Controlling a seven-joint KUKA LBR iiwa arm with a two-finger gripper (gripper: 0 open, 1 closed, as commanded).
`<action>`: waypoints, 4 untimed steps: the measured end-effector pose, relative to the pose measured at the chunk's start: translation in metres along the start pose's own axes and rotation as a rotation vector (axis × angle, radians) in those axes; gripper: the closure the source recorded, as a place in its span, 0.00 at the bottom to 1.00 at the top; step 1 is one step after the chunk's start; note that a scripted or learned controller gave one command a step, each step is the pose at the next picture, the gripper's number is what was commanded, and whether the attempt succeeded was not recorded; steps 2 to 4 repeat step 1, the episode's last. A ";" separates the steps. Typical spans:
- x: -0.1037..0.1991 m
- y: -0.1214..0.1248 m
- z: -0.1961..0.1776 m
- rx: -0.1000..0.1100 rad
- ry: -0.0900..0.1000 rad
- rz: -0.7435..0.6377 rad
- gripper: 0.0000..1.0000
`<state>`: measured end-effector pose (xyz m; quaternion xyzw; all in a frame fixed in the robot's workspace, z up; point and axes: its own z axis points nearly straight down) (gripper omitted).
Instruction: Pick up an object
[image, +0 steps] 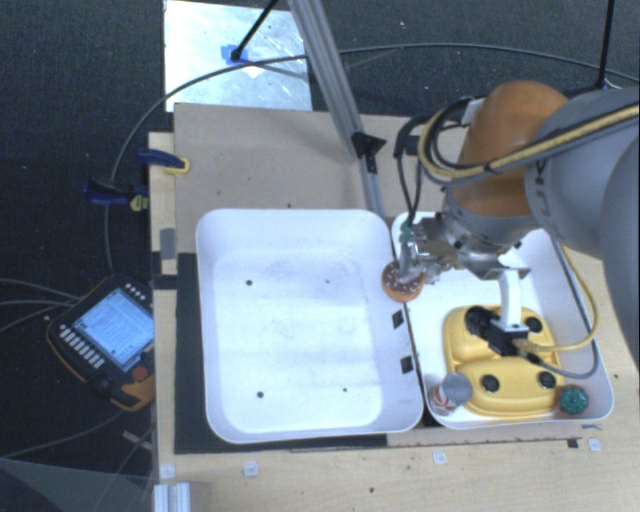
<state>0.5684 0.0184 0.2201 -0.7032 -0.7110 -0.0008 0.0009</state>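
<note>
Yellow toy (500, 375) partly hidden, end effector (408, 270) fingers blurred over brown disc (402, 288)

Smooth white plastic bins (290, 330) (faintly speckled) on a matt wooden bench (270, 160).

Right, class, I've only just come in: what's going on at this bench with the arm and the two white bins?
A grey arm with an orange band reaches in from the right, its tool low over the right bin's left edge, at a small round brown object. Whether it grips that object can't be told. A yellow toy, a small grey piece and a green knob lie in the same bin. The left bin sits beside it.
</note>
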 end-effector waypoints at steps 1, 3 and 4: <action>0.050 -0.015 0.008 0.001 -0.001 0.002 1.00; 0.050 -0.015 0.008 0.001 -0.001 0.002 1.00; 0.050 -0.015 0.008 0.001 -0.001 0.002 1.00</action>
